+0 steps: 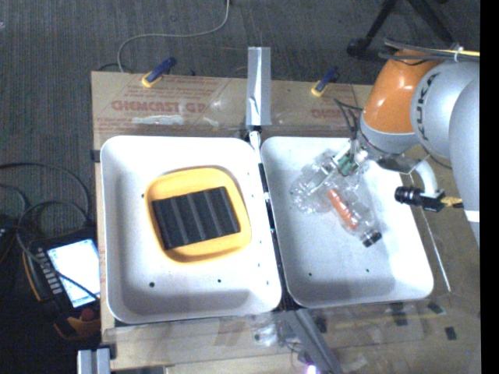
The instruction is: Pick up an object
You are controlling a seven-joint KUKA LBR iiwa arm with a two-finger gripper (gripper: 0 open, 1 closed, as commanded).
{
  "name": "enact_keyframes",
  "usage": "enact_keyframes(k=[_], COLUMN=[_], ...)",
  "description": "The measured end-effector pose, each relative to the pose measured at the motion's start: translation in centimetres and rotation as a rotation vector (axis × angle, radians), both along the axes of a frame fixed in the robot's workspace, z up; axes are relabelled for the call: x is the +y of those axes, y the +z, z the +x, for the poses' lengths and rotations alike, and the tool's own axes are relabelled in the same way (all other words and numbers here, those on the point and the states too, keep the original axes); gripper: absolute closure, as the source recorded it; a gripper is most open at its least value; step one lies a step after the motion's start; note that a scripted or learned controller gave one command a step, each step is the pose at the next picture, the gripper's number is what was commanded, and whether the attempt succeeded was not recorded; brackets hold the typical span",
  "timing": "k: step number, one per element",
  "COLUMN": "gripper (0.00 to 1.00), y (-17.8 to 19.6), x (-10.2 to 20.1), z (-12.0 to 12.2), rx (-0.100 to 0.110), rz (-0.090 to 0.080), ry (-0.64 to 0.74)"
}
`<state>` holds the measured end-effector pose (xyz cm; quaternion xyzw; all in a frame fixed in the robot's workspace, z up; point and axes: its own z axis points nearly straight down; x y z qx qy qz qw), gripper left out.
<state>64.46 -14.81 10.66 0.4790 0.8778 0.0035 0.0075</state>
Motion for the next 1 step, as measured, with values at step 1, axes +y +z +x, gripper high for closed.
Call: enact_keyframes(k=[1], gripper=[0.0], y=[6.87], x=[-0.33], z=[2.48], rx=[0.013], rz=[0.001], ry=[-0.04])
